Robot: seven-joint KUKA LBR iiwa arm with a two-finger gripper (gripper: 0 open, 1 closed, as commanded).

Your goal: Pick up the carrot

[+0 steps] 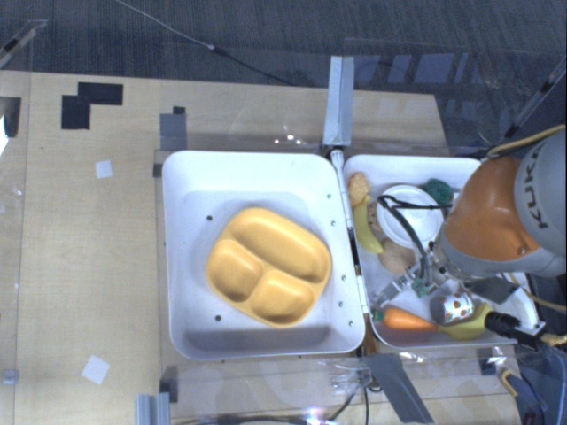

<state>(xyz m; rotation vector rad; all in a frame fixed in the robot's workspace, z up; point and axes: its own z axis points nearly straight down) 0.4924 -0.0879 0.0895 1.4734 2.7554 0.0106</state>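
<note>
While the arm [496, 211] hangs over the right bin [416, 164] at the right of the frame, its orange band and grey wrist cover much of that bin's middle, so the gripper [423, 277] shows as a dark cluster low beneath it, just above the carrot. Whether it is open or closed, can't tell; too small and partly hidden by the wrist. Nothing visibly held.

Carrot [409, 320] lies flat at lower centre-right of frame, along the near wall of the right bin, pointing left-right, green end at its left tip. Just right of it sits a small round white object with red marks [455, 307], touching or nearly touching a yellow-green item [476, 323] under it. Crowded spot, so a descent here risks nudging neighbours.

Banana [365, 224] lies along the bin's left wall; a brownish lump [358, 187] above it, a white plate [416, 212] and a green thing [440, 189] further up. Black cable [403, 220] loops across the plate.

Left bin [186, 237], centre of frame, holds a yellow divided tray [268, 265], tilted, well apart from the action.

Judgement: approach stage, gripper positioned near carrot, grasp not yet confirmed.
</note>
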